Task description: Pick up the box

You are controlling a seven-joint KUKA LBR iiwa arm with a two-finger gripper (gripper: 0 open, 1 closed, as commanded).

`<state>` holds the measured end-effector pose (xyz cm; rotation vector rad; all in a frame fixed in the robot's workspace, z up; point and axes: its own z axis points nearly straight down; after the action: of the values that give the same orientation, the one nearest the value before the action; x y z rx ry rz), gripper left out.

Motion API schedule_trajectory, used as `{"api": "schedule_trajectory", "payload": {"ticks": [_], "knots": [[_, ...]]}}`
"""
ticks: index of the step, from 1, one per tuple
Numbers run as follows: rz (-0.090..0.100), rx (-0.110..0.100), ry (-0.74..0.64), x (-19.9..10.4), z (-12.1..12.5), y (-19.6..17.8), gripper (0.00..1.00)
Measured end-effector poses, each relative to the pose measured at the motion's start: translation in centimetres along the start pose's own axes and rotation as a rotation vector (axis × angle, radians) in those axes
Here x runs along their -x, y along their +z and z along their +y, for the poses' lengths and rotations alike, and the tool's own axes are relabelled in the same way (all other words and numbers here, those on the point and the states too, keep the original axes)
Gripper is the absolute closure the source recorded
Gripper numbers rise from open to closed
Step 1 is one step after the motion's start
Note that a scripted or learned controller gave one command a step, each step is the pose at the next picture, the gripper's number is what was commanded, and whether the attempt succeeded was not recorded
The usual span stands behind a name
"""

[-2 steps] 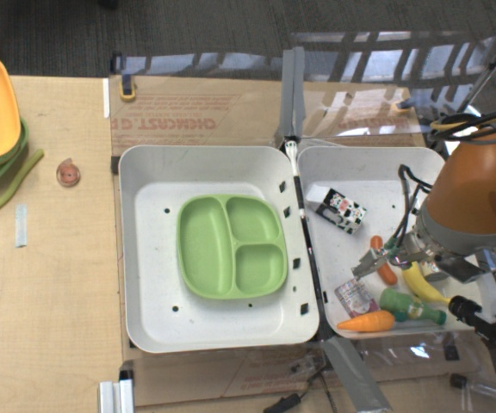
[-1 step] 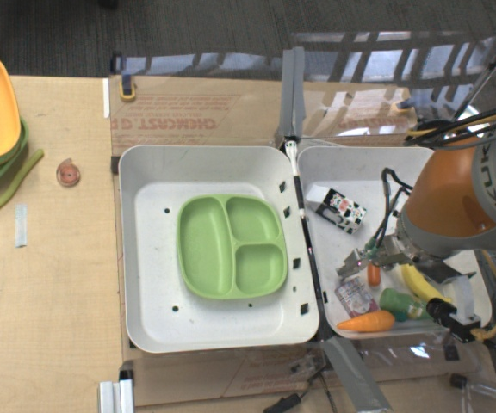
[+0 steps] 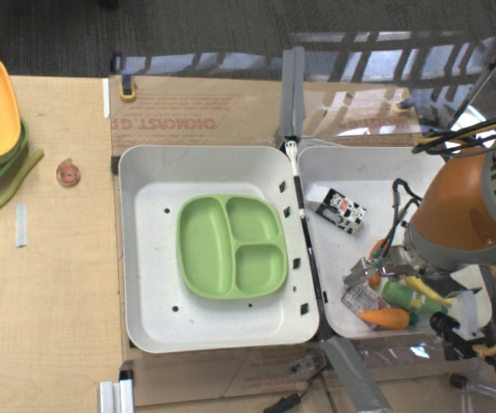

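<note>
Dark carpet runs behind a wooden bench laid with cardboard, and on it sit my two white bins side by side. My target, the box (image 3: 343, 211), lies in the right bin (image 3: 364, 163), close to the divider between the bins and in the upper part of that bin's floor. It is small, black and white, lying flat with its long axis slanting from upper left to lower right. Bare white floor surrounds it, so nothing crowds it.

From the box, the gripper (image 3: 375, 267) sits down and to the right, low among a heap of toys: an orange carrot-like piece (image 3: 386, 318), a green and yellow item (image 3: 407, 292) and a crinkled clear packet (image 3: 362, 298). The orange wrist hides the tool's tip, so whether it is spread or pressed together I cannot tell.

I judge the coming move must carry the tool up and leftward, clear of the heap, then turn it to close across the box's short sides.

The left bin (image 3: 145, 231) holds a green divided plate (image 3: 231, 246), well apart from all this.
</note>
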<state>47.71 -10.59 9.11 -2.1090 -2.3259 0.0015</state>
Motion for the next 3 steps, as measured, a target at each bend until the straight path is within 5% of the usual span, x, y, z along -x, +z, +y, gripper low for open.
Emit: {"api": "schedule_trajectory", "payload": {"ticks": [1,2,3], "knots": [[0.0,0.002,0.004,0.09,0.08,-0.88,1.0],[0.0,0.002,0.003,0.08,0.08,-0.88,0.0],[0.001,0.0,0.037,-0.05,-0.02,0.0,0.0]]}}
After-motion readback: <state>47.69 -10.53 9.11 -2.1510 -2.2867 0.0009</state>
